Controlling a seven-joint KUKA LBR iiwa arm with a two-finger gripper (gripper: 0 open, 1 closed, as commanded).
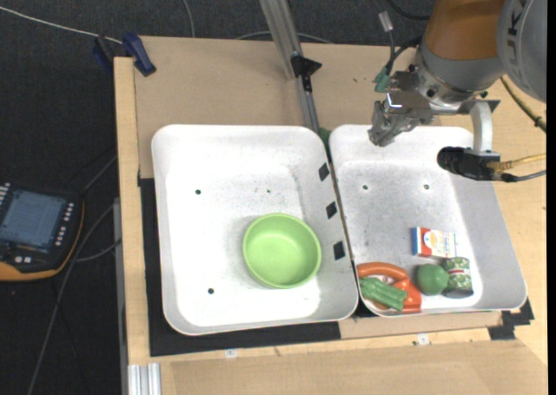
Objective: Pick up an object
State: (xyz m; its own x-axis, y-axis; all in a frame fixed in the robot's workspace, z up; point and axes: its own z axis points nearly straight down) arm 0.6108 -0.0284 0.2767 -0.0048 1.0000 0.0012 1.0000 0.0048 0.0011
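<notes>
My gripper [383, 133] hangs over the far left corner of the right bin [391, 202], with nothing seen between its fingers. The objects lie at the bin's near edge, well away from it: an orange and green vegetable toy [387, 287], a green ball [430, 279], a small white and red box [433, 241], and a small green can [458, 275]. A green bowl [281, 251] sits in the left bin [200, 211], near its right front.
A metal pole [280, 16] slants up from between the bins at the back. A black clamp and cable [473, 162] stick out by the right bin's far right rim. A handheld pendant [35, 227] lies off the bench at left.
</notes>
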